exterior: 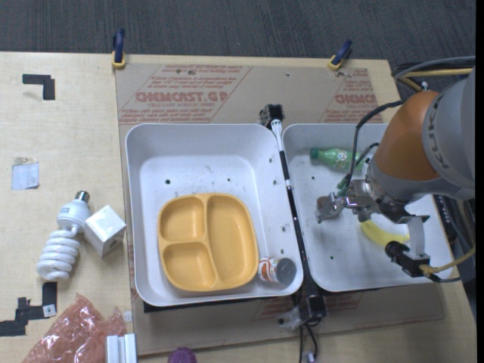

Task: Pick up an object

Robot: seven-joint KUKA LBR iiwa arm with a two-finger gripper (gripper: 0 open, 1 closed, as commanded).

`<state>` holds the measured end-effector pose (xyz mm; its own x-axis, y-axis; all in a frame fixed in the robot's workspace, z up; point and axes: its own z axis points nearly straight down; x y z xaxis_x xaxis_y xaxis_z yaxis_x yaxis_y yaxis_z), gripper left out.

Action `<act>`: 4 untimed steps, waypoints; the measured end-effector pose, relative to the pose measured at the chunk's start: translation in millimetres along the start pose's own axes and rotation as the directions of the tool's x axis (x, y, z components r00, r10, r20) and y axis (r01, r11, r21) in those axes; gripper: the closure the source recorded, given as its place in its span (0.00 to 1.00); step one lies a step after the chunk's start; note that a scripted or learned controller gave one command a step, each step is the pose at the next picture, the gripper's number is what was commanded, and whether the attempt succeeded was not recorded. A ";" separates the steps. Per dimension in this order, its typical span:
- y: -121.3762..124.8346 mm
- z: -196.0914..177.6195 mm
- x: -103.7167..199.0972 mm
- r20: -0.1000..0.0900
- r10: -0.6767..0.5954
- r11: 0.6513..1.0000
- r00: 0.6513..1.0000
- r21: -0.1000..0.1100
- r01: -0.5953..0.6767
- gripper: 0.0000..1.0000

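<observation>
Reaching in from the right of the frame, over the right bin point(355, 284): grey arm point(412, 146) with orange band. Gripper point(327, 207) set low over the bare white floor of that bin, left of its centre, aimed toward the divider between the two bins. Claw state: cannot tell at this angle.

Candidate objects, right bin:
- Green bottle point(330, 156), lying on its side near the upper left corner, above the gripper and apart from it.
- Yellow object point(380, 234), lying to the lower right of the gripper, partly under the wrist hardware; contact with the gripper not discernible.

Candidate objects, left bin point(134, 203):
- Yellow divided plate point(208, 240), three compartments, flat on the floor, lower centre.
- Small can point(277, 271), on its side in the lower right corner, just beside the plate's edge.

Outside the bins, left of frame, on the bench: white spiral bulb point(60, 242) with a white cube point(105, 230) just beside it; pink mesh bag point(76, 327) in the lower left corner. Blue clamps point(118, 48) along the top edge of the printed board under the bins.
</observation>
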<state>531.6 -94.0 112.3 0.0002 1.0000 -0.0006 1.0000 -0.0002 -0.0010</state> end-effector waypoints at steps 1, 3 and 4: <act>-30.5 19.9 -3.7 -0.001 0.001 1.000 1.000 -0.001 -0.001 0.00; -29.3 10.0 -4.4 0.000 0.002 1.000 1.000 -0.003 -0.002 0.00; -28.0 0.1 -5.0 0.001 0.002 1.000 1.000 -0.006 -0.002 1.00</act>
<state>503.6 -99.0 112.2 0.0018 1.0000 -0.0015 1.0000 -0.0018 0.0050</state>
